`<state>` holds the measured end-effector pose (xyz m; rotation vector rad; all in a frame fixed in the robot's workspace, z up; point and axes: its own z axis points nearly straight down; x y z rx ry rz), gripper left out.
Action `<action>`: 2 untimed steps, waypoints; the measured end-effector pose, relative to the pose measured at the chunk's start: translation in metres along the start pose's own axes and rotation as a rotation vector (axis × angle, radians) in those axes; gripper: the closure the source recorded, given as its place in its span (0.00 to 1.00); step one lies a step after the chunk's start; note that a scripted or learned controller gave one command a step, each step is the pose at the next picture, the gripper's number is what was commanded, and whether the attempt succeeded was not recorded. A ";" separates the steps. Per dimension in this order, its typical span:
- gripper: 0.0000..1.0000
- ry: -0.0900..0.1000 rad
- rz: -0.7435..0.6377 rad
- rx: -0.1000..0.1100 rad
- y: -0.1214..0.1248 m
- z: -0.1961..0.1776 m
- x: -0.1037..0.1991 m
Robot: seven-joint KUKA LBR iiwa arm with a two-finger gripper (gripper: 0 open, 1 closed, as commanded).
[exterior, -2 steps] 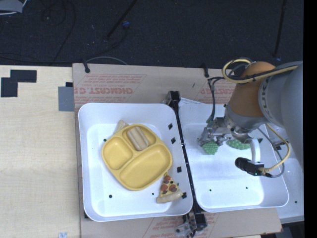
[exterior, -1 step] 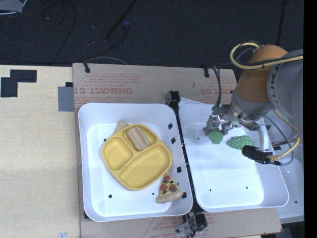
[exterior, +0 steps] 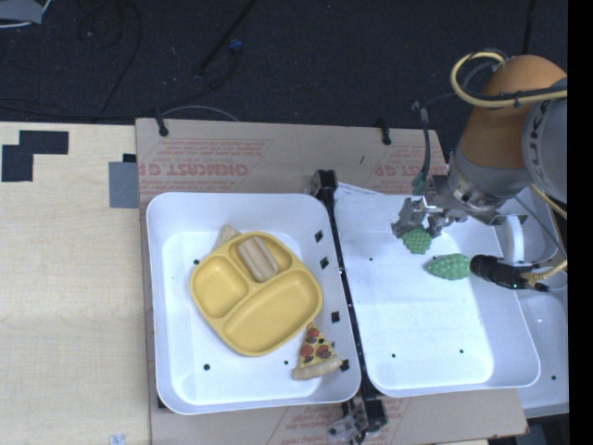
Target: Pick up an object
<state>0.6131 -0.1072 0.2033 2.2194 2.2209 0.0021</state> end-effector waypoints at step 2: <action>1.00 0.003 -0.004 0.007 -0.031 -0.010 0.098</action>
